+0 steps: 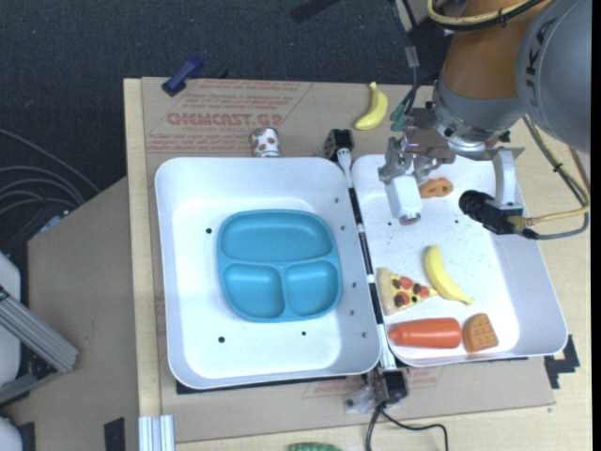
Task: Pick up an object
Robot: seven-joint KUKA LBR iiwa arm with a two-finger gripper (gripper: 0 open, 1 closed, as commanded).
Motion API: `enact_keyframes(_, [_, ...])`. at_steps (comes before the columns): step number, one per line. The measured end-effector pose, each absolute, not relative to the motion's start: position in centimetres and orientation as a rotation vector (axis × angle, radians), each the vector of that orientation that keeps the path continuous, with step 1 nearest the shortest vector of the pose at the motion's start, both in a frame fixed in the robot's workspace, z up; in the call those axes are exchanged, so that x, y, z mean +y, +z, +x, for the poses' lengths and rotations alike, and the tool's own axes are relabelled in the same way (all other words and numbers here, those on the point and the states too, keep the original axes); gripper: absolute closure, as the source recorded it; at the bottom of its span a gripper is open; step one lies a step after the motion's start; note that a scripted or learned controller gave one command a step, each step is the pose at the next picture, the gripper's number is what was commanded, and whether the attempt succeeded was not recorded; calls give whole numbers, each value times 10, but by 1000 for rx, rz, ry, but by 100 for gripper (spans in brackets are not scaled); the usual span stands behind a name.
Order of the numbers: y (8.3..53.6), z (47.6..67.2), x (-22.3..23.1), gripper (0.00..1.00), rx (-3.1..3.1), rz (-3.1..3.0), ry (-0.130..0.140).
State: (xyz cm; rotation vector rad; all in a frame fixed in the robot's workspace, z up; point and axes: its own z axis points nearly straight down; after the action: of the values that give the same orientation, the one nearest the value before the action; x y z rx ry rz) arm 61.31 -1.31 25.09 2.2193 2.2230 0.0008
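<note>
My gripper (407,203) hangs low over the far left part of the right bin (526,280), with nothing visibly held. A small brown pastry-like toy (436,188) lies just to its right, very close to it. Nearer the front of this bin lie a yellow banana (444,274), a pizza slice (402,291), a red-orange sausage (424,333) and a brown waffle piece (480,332). The grey and orange arm covers the bin's far right corner.
The left bin (188,205) holds a blue divided plate (279,263). On the bench behind the bins lie a second banana (372,109), a small patterned cup (266,142) and a blue object (182,76). A black clamp (338,143) sits between the bins' far corners.
</note>
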Motion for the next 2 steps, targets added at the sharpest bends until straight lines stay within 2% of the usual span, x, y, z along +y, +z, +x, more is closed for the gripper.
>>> enact_keyframes(1, [268, 586, -13, 100, 2223, 2223, -2])
enact_keyframes(2, [269, 567, -7, 100, 2224, 2223, -3])
